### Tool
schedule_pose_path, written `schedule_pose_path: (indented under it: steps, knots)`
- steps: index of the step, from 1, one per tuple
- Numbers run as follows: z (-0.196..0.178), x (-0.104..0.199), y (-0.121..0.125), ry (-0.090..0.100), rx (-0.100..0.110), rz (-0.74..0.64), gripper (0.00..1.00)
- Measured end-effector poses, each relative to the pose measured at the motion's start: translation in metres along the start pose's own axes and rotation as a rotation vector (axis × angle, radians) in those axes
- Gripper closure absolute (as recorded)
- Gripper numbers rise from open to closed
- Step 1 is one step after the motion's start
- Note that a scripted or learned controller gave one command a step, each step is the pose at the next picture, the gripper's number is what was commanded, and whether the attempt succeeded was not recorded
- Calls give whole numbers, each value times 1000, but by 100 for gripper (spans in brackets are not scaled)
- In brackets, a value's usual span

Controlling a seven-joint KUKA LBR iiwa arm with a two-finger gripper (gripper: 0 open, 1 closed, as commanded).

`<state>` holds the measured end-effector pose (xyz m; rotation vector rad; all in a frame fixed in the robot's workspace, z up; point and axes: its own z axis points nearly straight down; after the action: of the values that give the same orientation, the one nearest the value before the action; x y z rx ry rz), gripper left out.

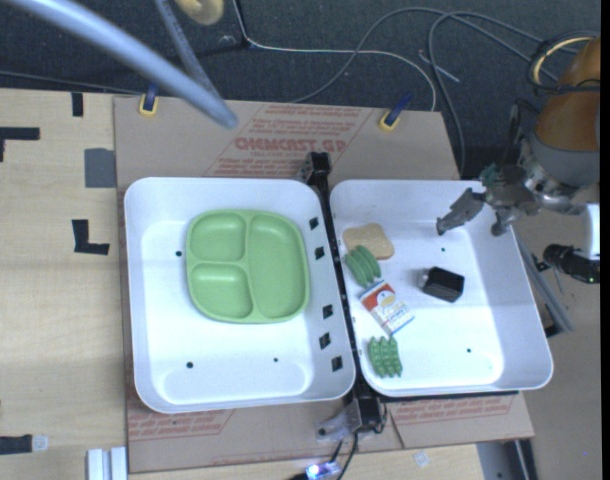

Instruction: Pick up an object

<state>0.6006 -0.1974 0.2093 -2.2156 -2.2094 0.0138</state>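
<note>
Over at the right edge of the frame, my gripper (478, 211) hangs above the upper right corner of the right bin (505, 298), fingers spread wide apart, nothing between them. Below and left of it, a small black block (442, 284) sits alone on the bin floor. Further left, by the divider, a tan bread slice (370, 240), a green pickle-like piece (362, 266), a red-and-white packet (387, 308) and a green ridged toy (384, 356). Left bin (150, 288) carries a green divided plate (248, 266).
</note>
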Motion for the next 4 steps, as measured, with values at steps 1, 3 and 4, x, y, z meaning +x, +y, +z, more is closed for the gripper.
schedule_pose_path:
  steps: [1,3,4]
  knots:
    - [-9,1,3,-3,-14,-4,0]
    - [103,-6,1,-3,-10,-4,0]
    - [125,-5,2,-6,-15,-5,0]
